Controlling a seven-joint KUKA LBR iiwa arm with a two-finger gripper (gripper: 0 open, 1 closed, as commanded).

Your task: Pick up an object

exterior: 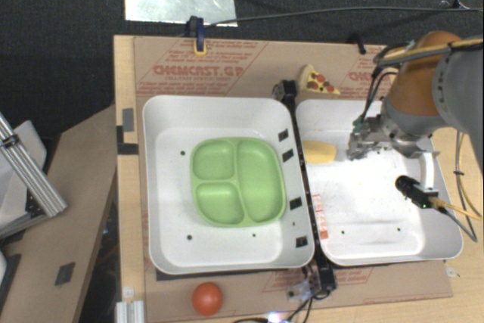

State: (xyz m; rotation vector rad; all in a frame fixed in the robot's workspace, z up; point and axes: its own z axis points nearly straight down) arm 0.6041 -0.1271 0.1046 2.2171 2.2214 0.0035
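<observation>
**Yellow block in the right bin, end effector just beside it**

From my seat I see the yellow block [318,153] lying flat on the floor of the right bin [378,238], close against its left wall, next to the divider between the two bins. That is the thing I would go for. The end effector [361,144] hangs low just to the block's right, near it but apart from it as far as I can judge; nothing sits between its tips. Whether it is set wide or narrow I cannot tell, the metal there is too small and cluttered to read.

I judge the block to be light, probably a toy piece of plastic or foam, stiff enough to take a squeeze, with smooth faces that could slip. It looks wider than tall, so I would close across its short sides, near the middle, coming straight down. The bin wall on its far side leaves little room for a tip there, which is the likely snag.

The left bin [162,163] carries a green divided tray [237,181]. A pizza-slice toy [318,81] and a red ball [206,298] lie outside the bins on the surface [144,64].
</observation>
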